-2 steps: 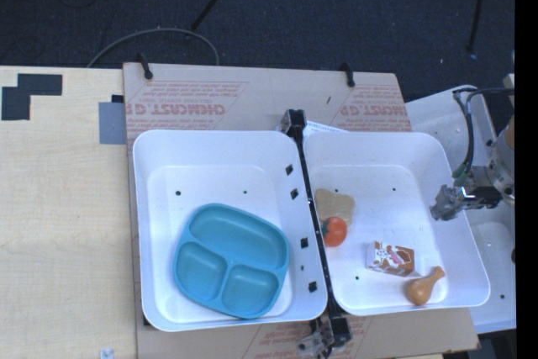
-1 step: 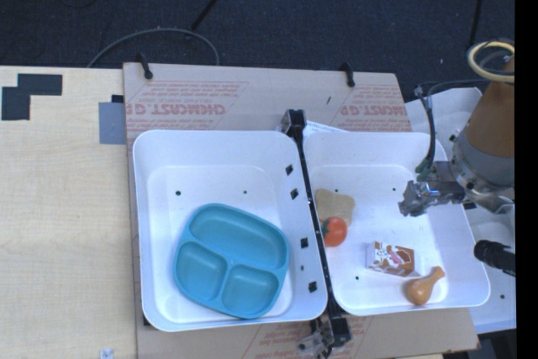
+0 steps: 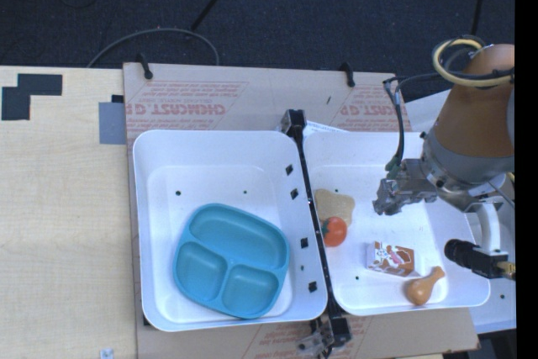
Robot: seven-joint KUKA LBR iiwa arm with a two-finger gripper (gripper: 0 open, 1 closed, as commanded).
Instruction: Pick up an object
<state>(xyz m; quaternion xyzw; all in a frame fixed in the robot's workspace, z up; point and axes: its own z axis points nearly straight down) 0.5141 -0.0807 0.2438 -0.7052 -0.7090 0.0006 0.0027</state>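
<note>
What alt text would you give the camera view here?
The gripper hangs over the right bin, above a tomato, a bread slice, a small carton and a drumstick. The left bin holds a blue divided tray.

dark carpet [image 3: 277,4], pale wooden bench [image 3: 59,214]

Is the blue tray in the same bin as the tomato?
No, the blue tray lies in the left bin, while the tomato sits in the right bin.
</note>
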